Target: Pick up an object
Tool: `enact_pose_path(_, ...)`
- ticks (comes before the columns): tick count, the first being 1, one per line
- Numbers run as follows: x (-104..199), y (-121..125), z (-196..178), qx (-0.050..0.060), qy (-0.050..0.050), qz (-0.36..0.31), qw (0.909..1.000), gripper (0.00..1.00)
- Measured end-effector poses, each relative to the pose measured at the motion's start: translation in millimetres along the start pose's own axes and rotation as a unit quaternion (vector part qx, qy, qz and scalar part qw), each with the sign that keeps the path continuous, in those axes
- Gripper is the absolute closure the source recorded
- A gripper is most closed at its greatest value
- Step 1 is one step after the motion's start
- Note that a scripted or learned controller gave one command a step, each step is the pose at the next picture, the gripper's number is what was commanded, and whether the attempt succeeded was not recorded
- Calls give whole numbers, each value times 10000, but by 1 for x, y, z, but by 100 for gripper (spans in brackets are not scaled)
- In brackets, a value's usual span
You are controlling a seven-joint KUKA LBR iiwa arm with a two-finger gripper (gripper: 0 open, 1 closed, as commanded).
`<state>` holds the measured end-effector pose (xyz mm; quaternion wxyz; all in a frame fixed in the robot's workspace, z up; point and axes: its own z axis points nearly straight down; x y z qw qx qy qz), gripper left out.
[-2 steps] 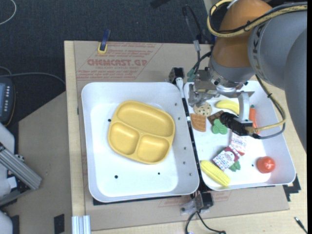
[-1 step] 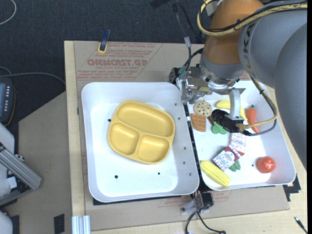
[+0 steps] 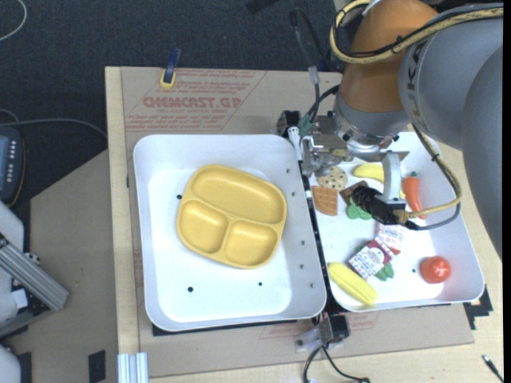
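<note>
The gripper (image 3: 331, 154) hangs low over the far-left corner of the right bin (image 3: 467, 274), under the arm's orange band (image 3: 383, 34). Whether it is spread or closed cannot be told from here, and nothing is seen held in it.

The left bin (image 3: 152, 214) carries a yellow divided plate (image 3: 231, 214), lying well apart to the gripper's left. The right bin holds the small toys. The nearest candidate is a round chocolate-chip cookie (image 3: 332, 177), just below the gripper and about touching it, with an orange wedge-shaped piece (image 3: 325, 200) right under that. A yellow banana (image 3: 369, 170) lies just to the right, its long axis running left to right, and a carrot (image 3: 412, 192) stands lengthwise beyond it. Nearer the camera sit a corn cob (image 3: 352, 283), a small printed packet (image 3: 369, 260) and a red tomato (image 3: 435, 269). The cookie looks the likeliest target, almost straight below.
</note>
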<state>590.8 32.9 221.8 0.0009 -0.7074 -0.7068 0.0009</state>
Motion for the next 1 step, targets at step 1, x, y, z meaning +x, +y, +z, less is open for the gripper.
enact_pose_path(1,-8,19,-1,-28,-5,-2,10000,100)
